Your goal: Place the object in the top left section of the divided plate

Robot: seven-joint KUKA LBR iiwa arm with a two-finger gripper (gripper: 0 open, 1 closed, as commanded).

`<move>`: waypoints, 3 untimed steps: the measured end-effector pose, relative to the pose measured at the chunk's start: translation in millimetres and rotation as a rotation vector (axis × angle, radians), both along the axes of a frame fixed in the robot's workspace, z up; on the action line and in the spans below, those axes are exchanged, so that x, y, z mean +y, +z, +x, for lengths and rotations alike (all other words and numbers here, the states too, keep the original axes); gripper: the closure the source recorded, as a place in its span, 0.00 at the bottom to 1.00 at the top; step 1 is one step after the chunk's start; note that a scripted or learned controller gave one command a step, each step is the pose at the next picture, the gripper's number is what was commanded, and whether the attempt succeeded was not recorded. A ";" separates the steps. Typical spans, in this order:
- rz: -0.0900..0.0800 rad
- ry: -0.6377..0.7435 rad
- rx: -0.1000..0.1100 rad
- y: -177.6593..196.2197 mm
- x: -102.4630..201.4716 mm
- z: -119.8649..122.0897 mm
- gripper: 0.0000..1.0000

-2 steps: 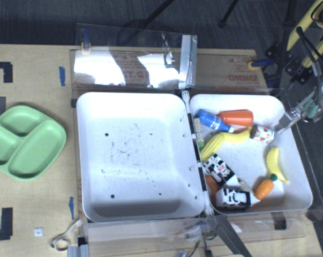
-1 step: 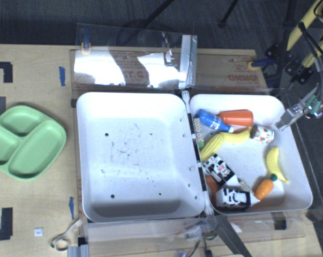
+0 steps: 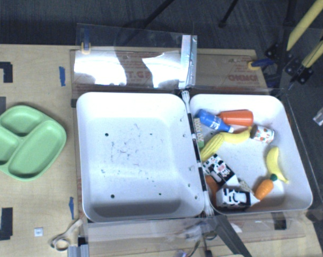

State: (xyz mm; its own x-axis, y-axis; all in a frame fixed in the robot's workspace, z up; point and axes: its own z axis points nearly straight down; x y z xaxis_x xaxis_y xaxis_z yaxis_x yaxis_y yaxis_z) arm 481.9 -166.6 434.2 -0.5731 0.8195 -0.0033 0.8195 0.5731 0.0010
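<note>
Seen from above at a slant: green divided plate (image 3: 26, 142) at 9 o'clock, flat on the wooden bench (image 3: 32, 208), well apart from the toys and just beside the left white bin (image 3: 134, 154) without touching it; three compartments in the plate, two small ones toward 10 o'clock and one large one toward 4 o'clock, all bare green; left bin at centre, marked with faint scuffs and a few dark dots; right white bin (image 3: 296, 143) at 3 o'clock, touching the left one along a shared edge, holding every toy; blue bottle (image 3: 213, 121) and orange cylinder (image 3: 236, 116) lying together toward the bin's 12 o'clock, touching; yellow corn cob (image 3: 219, 142) just below them, tilted; small white cup with red spots (image 3: 262, 135) beside the corn's 3 o'clock end; banana (image 3: 275, 164) near the bin's 3 o'clock wall; carrot (image 3: 263, 188) just beyond the banana toward 6 o'clock; two black-and-white cow-patterned cartons, one (image 3: 219, 168) mid-bin and one (image 3: 233, 198) at the bin's 6 o'clock; cannot tell which toy counts as the task's object, though all lie in the right bin; clear plastic panel (image 3: 132, 63) upright behind the left bin at 12 o'clock, catching glare.
</note>
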 end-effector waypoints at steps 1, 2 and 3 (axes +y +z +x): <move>0.000 0.001 0.000 0.0 0.1 0.0 0.00; -0.003 0.002 -0.003 9.5 -0.4 3.2 1.00; -0.006 0.004 -0.006 19.0 -0.4 6.5 1.00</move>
State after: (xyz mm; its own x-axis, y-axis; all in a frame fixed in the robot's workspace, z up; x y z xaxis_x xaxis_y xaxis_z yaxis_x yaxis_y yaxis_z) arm 488.4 -167.0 453.2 -0.5765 0.8170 -0.0113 0.8170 0.5766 0.0026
